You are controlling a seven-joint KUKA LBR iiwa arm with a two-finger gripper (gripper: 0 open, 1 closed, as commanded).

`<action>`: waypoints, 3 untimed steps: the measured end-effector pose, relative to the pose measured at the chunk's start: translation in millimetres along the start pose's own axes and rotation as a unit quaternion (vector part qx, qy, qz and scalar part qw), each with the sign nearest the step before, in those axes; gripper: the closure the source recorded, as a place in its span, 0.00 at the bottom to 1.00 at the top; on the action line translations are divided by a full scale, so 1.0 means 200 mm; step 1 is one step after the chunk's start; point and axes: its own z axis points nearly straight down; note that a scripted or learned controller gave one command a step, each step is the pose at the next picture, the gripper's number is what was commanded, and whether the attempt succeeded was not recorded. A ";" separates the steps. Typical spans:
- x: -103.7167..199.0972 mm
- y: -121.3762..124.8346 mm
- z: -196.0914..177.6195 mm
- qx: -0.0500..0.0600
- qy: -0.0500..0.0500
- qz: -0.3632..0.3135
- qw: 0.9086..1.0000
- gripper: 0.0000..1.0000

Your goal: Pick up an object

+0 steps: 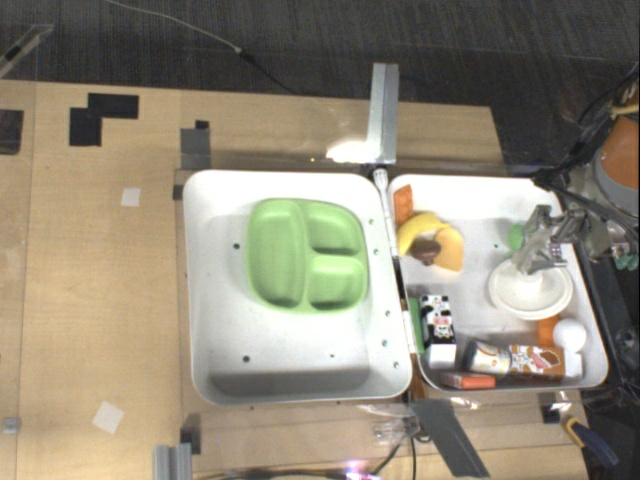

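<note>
One white bowl [530, 290] lies under the gripper [538, 253].

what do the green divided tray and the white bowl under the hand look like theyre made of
Green divided tray: likely moulded plastic, matte, with an even colour and soft rounded compartment edges. White bowl: smooth, slightly glossy, plastic or ceramic; the view cannot settle which. The hand hangs just above it.

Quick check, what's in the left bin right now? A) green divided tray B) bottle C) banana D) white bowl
A: the green tray lies in the left bin; the banana, white bowl and bottle all sit in the right bin.
</note>
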 end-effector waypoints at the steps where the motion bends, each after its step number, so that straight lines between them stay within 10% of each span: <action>1: -0.12 -0.22 0.33 -0.002 0.007 -0.087 0.996 1.00; 3: -0.23 0.22 -0.03 -0.002 0.005 -0.059 0.998 1.00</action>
